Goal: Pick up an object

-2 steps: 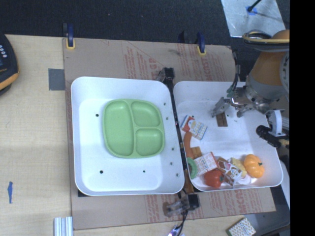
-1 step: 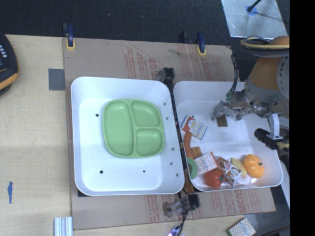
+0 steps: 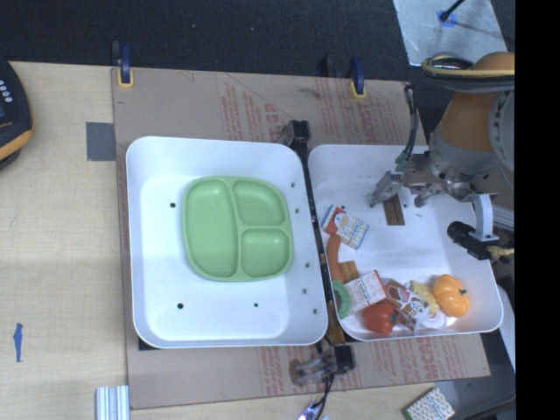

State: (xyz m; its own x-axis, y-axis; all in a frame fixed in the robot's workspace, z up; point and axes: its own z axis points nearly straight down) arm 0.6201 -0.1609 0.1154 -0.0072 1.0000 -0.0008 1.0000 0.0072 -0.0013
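Evidently no pick made yet: the end effector hangs over a bare patch of the right bin, fingers splayed and released, nothing between them.

Every candidate object lies nearer the camera than the end effector: a small carton just below and to its left, then the pile along the bin's near wall, with a red tomato-like piece, snack packets and an orange pumpkin. Well off to its left, the green divided plate sits alone in the left bin. Descent, closing and lift all remain.
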